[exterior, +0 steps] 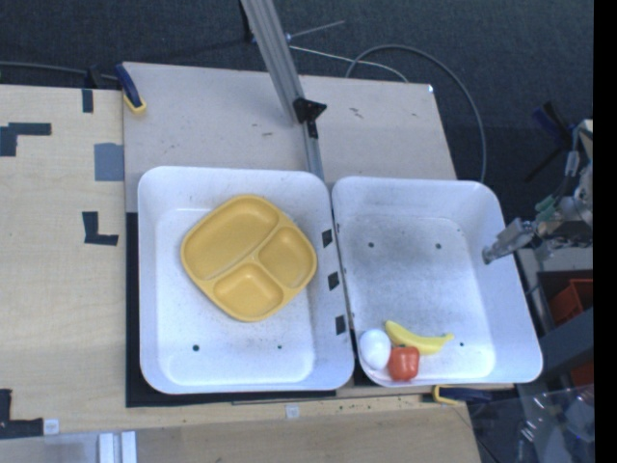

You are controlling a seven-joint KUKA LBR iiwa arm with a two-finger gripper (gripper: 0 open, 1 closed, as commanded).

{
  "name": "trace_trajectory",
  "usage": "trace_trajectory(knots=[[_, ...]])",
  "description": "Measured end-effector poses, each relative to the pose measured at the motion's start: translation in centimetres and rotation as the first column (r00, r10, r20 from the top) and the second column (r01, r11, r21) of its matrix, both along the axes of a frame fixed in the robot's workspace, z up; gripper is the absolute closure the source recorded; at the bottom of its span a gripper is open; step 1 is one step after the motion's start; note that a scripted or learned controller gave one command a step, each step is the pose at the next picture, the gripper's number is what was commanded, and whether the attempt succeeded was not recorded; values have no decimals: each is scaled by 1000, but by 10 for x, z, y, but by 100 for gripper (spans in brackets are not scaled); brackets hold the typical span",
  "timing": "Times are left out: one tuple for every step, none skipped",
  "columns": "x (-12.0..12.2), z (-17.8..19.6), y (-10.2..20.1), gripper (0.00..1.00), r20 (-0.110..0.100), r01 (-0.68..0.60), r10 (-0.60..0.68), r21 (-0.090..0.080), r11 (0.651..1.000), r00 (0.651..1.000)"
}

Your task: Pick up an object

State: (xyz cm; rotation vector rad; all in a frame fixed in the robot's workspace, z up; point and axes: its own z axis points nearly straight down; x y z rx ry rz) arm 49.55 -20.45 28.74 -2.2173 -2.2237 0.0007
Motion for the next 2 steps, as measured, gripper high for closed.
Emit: trace_trajectory(knots=[[0, 0, 0, 0, 0, 0, 0, 0, 1000, 1000], [3, -45, 6, 0, -4, 1, -1, 0, 1000, 1000]])
